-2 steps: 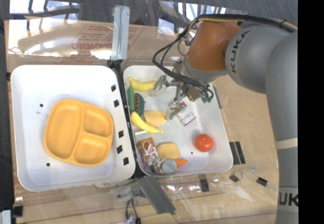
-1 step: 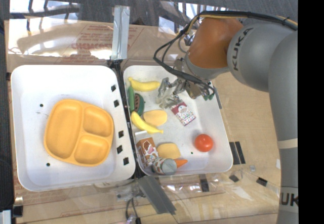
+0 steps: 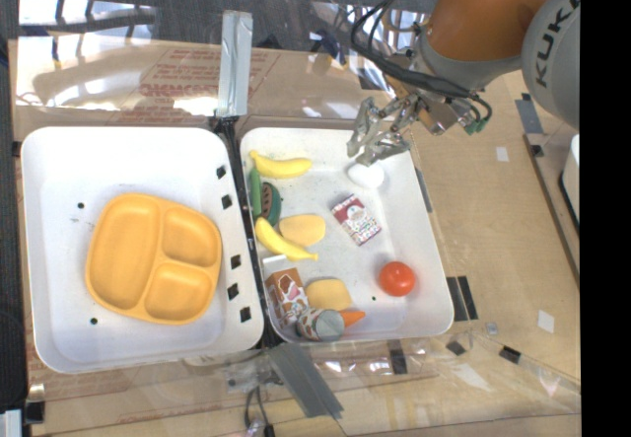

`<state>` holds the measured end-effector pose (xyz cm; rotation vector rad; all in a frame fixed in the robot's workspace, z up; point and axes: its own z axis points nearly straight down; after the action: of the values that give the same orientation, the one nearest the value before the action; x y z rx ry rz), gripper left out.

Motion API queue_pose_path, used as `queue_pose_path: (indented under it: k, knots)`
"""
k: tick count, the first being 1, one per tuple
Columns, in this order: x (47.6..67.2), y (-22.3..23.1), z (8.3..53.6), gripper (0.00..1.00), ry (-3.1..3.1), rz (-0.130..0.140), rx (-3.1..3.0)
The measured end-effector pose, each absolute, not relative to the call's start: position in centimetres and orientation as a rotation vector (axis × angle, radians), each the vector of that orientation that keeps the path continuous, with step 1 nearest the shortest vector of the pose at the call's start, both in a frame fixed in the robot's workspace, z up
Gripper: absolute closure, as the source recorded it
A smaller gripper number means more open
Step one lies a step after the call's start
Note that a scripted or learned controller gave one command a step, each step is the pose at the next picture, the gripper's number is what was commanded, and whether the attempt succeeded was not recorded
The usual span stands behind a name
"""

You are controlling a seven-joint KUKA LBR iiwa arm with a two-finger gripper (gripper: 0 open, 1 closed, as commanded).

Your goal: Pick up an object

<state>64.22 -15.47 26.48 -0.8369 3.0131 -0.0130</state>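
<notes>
Hovering at the far right corner of the right bin (image 3: 439, 277), the end effector (image 3: 378, 144) is seen with fingers spread just above a small white object (image 3: 366, 175), apparently lined up for grasping, nothing yet pinched between them.

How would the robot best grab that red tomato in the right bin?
Probably from straight above, with the fingers closing across the widest part of the red tomato. It is round with no handle, and it sits apart from the other items, near the right bin wall.
</notes>
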Motion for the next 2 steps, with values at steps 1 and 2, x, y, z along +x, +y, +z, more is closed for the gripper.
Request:
queue_pose_path:
  k: [1, 2]
  knots:
    - [65.2, -21.0, 30.1, 1.00, 2.873, -0.004, -1.259]
    - [65.7, -19.3, 27.3, 1.00, 2.761, 0.002, -1.499]
